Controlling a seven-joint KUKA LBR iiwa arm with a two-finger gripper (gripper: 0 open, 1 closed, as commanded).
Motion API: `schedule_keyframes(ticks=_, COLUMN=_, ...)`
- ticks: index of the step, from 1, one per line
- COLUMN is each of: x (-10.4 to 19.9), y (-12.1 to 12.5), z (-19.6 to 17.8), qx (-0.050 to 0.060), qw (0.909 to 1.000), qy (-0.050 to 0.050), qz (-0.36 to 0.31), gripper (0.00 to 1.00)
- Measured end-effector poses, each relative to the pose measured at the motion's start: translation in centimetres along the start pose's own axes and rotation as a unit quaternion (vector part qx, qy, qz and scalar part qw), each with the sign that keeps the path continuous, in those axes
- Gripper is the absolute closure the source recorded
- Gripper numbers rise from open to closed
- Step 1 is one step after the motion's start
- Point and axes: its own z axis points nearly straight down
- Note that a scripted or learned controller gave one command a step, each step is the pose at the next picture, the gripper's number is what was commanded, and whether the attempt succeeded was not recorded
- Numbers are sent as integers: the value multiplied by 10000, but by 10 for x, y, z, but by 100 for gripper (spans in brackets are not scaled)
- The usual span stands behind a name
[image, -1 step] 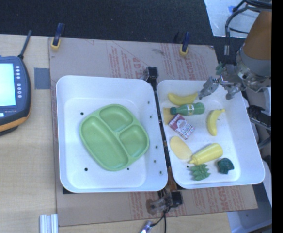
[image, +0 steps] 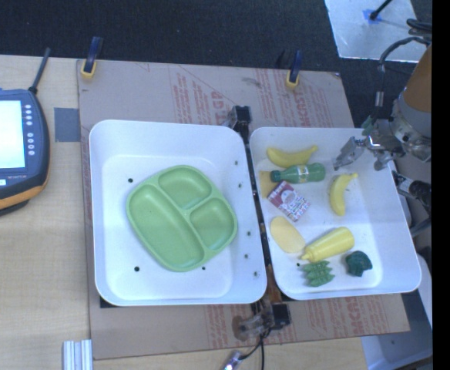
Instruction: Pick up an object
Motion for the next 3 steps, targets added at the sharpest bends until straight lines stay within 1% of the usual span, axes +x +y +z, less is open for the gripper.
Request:
schedule_keyframes(ticks=1, x=-6, y=-14, z=76, qx=-7, qw=10000, qy=4, qz=-6, gripper=0)
schedule_keyframes(ticks=2, x=-7, y=-14, z=65, qx=-6, qw=10000, qy=-3, qz=-12, gripper=100)
schedule_keyframes(ticks=3, x=57, y=33, z=8, qx=-26, qw=10000, qy=13, qz=1, gripper=100)
